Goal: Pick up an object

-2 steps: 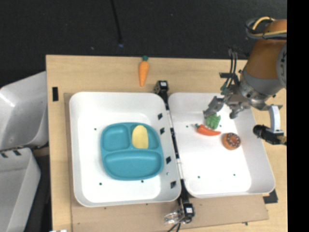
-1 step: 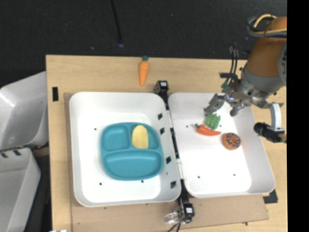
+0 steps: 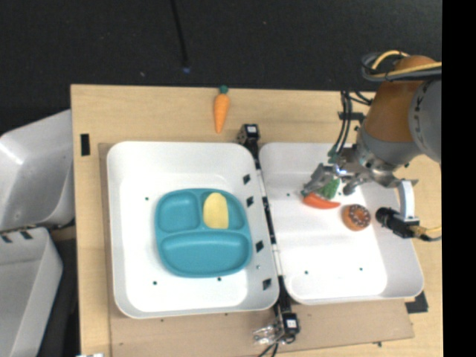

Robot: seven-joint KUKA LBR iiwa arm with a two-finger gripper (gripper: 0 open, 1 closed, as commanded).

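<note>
Wooden bench bears two white bins against dark floor.

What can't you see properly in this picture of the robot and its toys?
- The gripper, camera view: too small and blurred among cables to tell how it stands over the red-orange toy.
- The red-orange toy: its upper end is covered by the gripper, so its kind is unclear.
- The round brown toy: its pattern is too small to read.
- The arm: cut off by the right edge.
- The white object at left: cut off by the left edge.
</note>
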